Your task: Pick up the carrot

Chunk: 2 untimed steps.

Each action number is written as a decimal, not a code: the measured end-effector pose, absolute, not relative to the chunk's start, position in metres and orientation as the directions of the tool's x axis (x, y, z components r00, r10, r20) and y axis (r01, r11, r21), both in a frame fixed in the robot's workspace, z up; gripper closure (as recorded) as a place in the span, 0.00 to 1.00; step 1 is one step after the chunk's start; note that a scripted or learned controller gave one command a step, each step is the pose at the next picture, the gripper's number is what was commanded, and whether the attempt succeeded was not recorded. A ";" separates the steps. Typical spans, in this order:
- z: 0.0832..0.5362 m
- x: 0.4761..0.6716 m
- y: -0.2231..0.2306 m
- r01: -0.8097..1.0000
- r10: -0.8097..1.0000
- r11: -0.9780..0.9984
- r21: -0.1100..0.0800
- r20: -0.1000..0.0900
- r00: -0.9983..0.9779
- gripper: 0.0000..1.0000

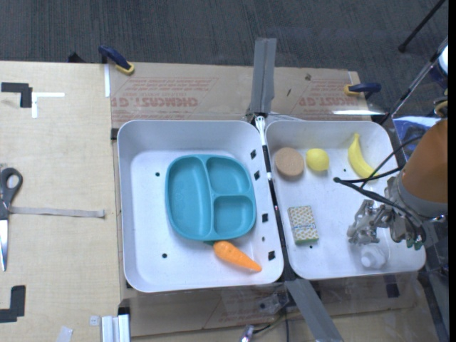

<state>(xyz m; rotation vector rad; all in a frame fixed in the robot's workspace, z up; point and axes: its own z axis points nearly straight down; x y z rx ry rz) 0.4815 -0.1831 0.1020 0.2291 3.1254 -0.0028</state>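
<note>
Carrot waits in the left bin; arm sits over the right one.

The teal divided plate (211,197) fills the left bin (135,212), and the carrot (237,256) lies just beside its near edge, close to the bin's front wall. In the right bin (335,255) are a tan round block (289,162), a lemon (317,160), a sponge (303,224) and a banana (360,157). The gripper (367,228) hovers there, well apart from the carrot; whether it is released or clenched I cannot tell. Likely risks: clipping the divider crossing over, or the carrot sliding against plate or wall.
</note>
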 end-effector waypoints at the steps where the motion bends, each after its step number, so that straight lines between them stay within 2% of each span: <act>1: 0.213 0.480 -0.222 -0.084 -0.084 0.996 -0.002 -0.007 -0.996 1.00; 2: 0.247 0.509 -0.221 -0.535 -0.535 0.845 -0.002 -0.005 -0.845 1.00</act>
